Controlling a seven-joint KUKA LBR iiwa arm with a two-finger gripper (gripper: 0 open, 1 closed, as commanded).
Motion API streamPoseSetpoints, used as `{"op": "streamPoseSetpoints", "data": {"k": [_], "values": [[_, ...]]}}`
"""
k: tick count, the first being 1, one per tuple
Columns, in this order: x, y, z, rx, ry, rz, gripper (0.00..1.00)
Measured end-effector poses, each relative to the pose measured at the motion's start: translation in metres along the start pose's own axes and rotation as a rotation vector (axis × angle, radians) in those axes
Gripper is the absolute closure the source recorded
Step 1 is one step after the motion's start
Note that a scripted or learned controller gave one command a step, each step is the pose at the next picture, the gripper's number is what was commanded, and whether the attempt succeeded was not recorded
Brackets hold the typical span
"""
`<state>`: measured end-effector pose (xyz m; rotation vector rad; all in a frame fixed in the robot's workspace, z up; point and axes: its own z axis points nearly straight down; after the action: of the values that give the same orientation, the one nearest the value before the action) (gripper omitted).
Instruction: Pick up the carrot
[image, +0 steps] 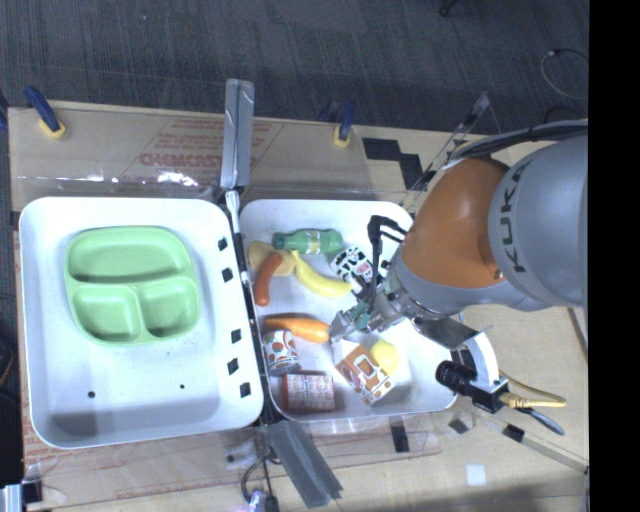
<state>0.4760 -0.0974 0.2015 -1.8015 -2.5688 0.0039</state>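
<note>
Bench bins: in the right bin (420, 405), I see the gripper (352, 322) beside the carrot (297, 327); jaws' state I cannot tell.

We see an orange carrot (297, 327), a yellow banana (322, 280), a green bottle (308, 241), a reddish-orange sausage (265, 278) and a yellow lemon (383, 355). A small carton (351, 264) has black and white patches. The sectioned tray (133, 283) is pale green, both bins (50, 400) white, the worktop (300, 140) tan with red print.
</note>
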Motion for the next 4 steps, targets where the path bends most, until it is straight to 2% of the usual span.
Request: {"op": "streamPoseSetpoints", "data": {"k": [1, 2, 3, 4], "values": [[0.000, 0.000, 0.000, 0.000, 0.000, 0.000, 0.00], [-0.043, 0.054, 0.111, -0.001, 0.000, -0.089, 0.00], [-0.048, 0.056, 0.109, -0.004, -0.002, -0.063, 0.00], [-0.048, 0.057, 0.100, -0.003, -0.002, -0.067, 1.00]]}}
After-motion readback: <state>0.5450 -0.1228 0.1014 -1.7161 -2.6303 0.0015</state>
